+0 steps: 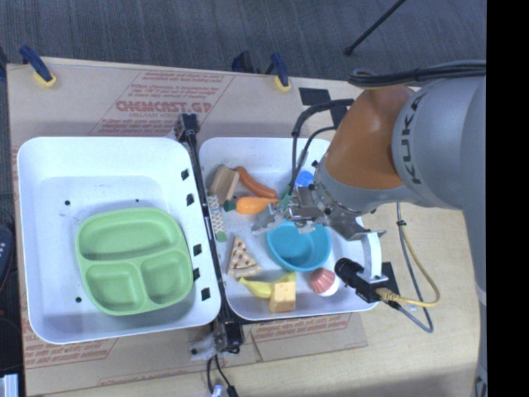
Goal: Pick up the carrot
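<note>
The carrot [250, 206] is a short orange piece with a greenish stub at its left end. It lies in the upper left part of the right bin [248, 151]. My gripper [291, 212] hangs low over the middle of that bin, just right of the carrot and above the rim of a blue bowl [299, 249]. The grey and orange wrist above hides much of the gripper. Nothing shows held in it.
A red-orange sausage [258, 186] and a bread slice [222, 180] lie just above the carrot. A pizza slice [241, 257], banana [258, 287], cheese block [283, 295] and a red-and-white item [324, 281] sit along the near side. The left bin [41, 172] holds a green divided plate [135, 259].
</note>
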`<state>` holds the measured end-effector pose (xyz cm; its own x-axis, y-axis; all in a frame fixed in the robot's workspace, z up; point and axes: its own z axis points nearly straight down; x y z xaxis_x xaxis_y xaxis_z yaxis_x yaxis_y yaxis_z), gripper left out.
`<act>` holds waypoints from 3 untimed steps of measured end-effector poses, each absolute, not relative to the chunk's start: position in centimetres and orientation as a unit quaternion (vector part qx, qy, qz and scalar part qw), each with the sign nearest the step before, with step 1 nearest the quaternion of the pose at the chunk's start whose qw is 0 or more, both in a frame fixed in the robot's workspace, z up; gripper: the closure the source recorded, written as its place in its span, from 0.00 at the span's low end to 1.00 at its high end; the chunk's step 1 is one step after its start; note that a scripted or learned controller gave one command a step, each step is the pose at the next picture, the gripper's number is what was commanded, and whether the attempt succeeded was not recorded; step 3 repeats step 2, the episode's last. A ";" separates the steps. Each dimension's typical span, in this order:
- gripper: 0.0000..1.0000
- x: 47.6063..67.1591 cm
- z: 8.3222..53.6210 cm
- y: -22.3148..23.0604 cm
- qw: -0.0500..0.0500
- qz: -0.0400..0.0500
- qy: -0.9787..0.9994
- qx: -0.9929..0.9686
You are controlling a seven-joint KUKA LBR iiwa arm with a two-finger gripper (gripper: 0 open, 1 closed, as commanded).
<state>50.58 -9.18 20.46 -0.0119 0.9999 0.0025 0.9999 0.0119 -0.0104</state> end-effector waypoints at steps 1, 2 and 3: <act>0.00 57.0 9.1 -9.3 0.001 0.004 -0.707 -0.707; 1.00 57.1 10.3 -9.4 -0.001 0.005 -0.711 -0.703; 1.00 57.1 10.3 -9.4 -0.001 0.005 -0.711 -0.703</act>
